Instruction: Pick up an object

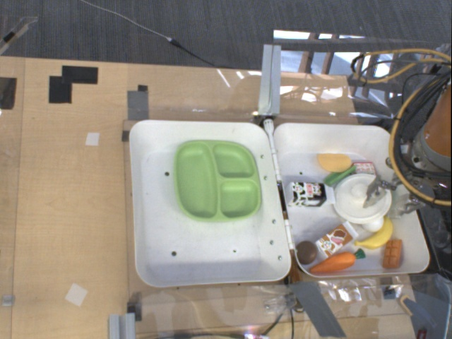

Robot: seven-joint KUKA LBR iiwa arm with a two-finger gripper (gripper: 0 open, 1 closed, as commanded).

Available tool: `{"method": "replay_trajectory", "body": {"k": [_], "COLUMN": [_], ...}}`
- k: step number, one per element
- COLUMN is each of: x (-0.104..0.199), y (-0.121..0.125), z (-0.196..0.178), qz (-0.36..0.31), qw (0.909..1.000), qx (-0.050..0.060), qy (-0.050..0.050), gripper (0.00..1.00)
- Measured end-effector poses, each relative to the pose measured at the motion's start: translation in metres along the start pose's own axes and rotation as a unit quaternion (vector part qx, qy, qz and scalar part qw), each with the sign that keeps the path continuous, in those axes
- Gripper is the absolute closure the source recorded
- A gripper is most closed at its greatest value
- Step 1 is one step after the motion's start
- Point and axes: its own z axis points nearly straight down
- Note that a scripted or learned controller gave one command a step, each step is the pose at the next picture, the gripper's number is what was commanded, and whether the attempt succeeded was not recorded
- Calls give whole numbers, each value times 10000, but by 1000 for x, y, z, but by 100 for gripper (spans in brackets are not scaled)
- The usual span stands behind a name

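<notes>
My gripper (376, 193) reaches in from the right and hangs over the white bowl (355, 202) in the right bin (304, 138); nothing visible is held in it. Around the bowl lie a yellow-orange bun-shaped piece (334, 162), a green piece (338, 176), a small pink-and-white box (364, 167), a black-and-white carton (307, 193), a banana (378, 236), a small juice carton (334, 241), a carrot (332, 263), a brown ball (306, 251) and an orange block (393, 253).
The left bin (155, 260) holds a green divided plate (216, 179). A raised divider (277, 189) separates the two bins. Cables and the arm's body (424, 133) crowd the right bin's right side. Wooden bench (63, 210) lies to the left.
</notes>
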Motion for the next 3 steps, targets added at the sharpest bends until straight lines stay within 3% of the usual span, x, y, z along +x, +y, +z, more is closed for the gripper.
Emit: {"method": "replay_trajectory", "body": {"k": [1, 2, 3], "x": [-4, -5, -77], "y": [-7, -11, -13], "z": [21, 21, -52], "qz": [-1773, -3333, -2800], "qw": [9842, 9428, 9600], "qx": [-10, -14, 19], "qy": [-1, 0, -6], "gripper": [100, 100, 100]}}
